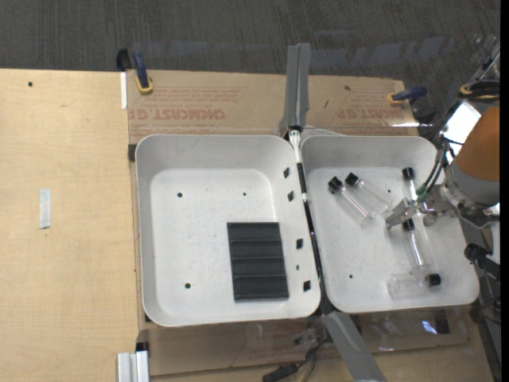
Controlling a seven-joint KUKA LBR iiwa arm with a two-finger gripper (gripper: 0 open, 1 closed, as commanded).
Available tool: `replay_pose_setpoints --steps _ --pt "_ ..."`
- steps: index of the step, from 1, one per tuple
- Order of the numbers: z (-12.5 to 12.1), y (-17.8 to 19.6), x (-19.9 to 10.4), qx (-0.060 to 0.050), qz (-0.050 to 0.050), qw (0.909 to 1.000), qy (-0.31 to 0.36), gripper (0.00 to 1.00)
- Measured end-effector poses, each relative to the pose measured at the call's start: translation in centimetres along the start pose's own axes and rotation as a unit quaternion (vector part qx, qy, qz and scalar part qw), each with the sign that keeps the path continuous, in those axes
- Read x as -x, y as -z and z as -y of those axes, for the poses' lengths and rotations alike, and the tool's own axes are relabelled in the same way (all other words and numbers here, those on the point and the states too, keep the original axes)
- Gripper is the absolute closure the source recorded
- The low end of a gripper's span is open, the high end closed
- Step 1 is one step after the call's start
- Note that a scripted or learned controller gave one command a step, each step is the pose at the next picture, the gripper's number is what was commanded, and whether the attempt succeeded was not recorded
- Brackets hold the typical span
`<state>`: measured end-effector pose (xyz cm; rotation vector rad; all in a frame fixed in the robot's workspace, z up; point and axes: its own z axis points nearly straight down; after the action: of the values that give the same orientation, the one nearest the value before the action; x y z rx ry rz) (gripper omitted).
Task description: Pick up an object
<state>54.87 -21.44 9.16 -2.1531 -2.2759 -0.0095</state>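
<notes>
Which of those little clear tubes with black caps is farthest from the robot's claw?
The tube lying at the upper left of the right bin, nearest the divider. The other tubes lie close around the gripper or toward the bin's lower right corner.

A single fixed camera looks down at a slant from above the bench (64, 213), taking in both white bins side by side: the left bin (159, 161) near the frame's centre, the right bin (382, 146) toward its right edge. Dark carpet (238, 14) runs along the top. The arm (485, 153) enters from the right. The view stands far enough back to show both bins whole.
</notes>
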Motion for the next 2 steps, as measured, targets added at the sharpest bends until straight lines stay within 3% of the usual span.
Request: replay_pose_setpoints --steps 1,2 --pt "0.1 0.9 0.2 0.001 0.003 1.0000 -0.001 1.00" --pt "-2.0 8.9 -6.5 0.000 0.006 0.9990 -0.044 1.00"
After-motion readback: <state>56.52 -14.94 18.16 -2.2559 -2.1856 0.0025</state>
